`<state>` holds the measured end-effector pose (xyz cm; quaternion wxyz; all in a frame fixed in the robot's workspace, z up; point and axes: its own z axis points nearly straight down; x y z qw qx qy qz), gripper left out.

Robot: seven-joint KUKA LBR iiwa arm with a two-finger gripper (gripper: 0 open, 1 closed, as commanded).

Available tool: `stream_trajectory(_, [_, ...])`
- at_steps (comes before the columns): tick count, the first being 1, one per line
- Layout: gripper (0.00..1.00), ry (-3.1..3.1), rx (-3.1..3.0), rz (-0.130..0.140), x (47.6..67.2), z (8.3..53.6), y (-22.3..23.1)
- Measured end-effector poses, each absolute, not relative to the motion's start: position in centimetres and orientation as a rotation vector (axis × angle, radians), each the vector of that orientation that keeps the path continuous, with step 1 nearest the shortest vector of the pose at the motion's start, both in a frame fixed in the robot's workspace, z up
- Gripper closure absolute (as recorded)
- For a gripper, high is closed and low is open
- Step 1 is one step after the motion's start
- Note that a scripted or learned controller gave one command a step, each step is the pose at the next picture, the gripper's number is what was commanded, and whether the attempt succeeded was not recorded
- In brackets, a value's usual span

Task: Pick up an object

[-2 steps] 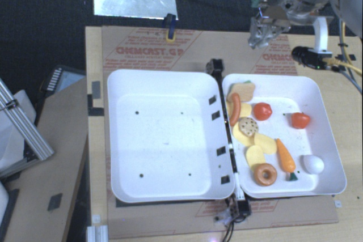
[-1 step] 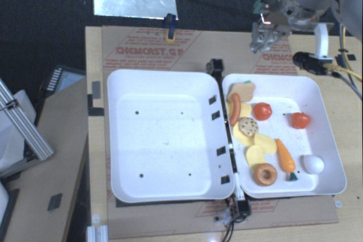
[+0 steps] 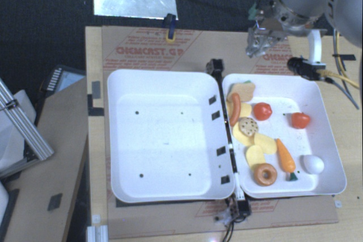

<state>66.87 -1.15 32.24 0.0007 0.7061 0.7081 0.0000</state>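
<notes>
left bin (image 3: pixel 164 139): sits at about 9 o'clock from the food, nothing to grab over here.

hot dog (image 3: pixel 233 109): hugging the divider on the right bin's left edge, long axis running roughly 12 to 6.

right bin (image 3: pixel 332 139): all the candidates live here, cookie (image 3: pixel 248 126), tomato (image 3: pixel 262 111), donut (image 3: pixel 265 174), carrot (image 3: pixel 285 156) tilted 11 to 5, egg (image 3: pixel 312 164) at the near right.

gripper (image 3: pixel 258 45): hovering above the bin's far rim, carrying nothing; can't tell if the fingers are apart or together, too blurry.

the key bit: the pile lies at about 6 o'clock from the gripper, so I'd guess it has to come toward the near side and drop. Hot dog and tomato look nearest.
</notes>
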Motion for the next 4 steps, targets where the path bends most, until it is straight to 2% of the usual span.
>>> stream_trajectory(1, [1.00,2.224,2.216,0.002,66.9,29.8,0.1])
stream_trajectory(2, [1.00,2.225,2.224,-0.007,60.3,25.3,1.3])
stream_trajectory(3, [1.00,2.223,2.203,0.024,61.4,41.8,5.0])
stream_trajectory(4, [1.00,2.218,2.217,0.005,67.1,40.1,3.0])
